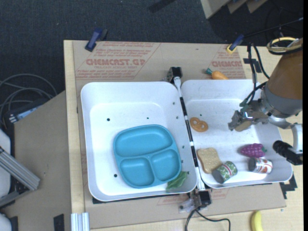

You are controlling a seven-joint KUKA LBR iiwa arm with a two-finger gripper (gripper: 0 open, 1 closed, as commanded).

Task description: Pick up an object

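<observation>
The right bin (219, 97) holds a pretzel (198, 124), a slice of bread (208, 159), a green-labelled can (224, 171) lying on its side, a purple bunch of grapes (252, 150) and a red-and-white can (260, 166). My gripper (239, 122) hangs over the right part of this bin, above bare floor, right of the pretzel and above the grapes in the view. Nothing shows between its fingers. The left bin (96, 105) holds a blue divided plate (146, 155) and a green leafy item (177, 181) at its front right corner.
A small carrot (218, 74) lies on the cardboard behind the right bin. A banana tip (257, 221) shows at the front right. Clamps (175, 73) join the bins at the back and front. Cables hang by the arm at the right.
</observation>
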